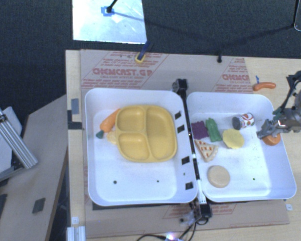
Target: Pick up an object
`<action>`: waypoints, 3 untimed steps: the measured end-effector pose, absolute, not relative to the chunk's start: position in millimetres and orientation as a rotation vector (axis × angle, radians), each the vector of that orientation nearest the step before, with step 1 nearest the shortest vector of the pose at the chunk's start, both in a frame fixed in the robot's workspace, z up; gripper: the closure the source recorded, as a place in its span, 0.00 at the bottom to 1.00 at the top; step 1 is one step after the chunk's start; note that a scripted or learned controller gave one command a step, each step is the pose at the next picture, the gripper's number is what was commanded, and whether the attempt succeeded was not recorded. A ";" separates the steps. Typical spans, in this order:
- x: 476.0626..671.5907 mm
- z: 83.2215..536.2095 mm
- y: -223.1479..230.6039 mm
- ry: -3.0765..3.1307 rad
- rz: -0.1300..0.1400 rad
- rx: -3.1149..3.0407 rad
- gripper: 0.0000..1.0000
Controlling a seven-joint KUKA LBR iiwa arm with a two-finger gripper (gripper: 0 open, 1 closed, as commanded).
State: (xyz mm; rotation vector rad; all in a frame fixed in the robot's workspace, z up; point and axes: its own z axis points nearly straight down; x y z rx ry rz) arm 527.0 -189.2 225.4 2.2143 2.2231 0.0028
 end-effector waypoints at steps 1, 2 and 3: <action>566.8 236.2 -149.9 2.228 0.005 2.209 1.00; 601.7 228.8 -120.5 2.228 0.004 2.211 1.00; 631.1 216.4 -77.5 2.230 0.004 2.210 1.00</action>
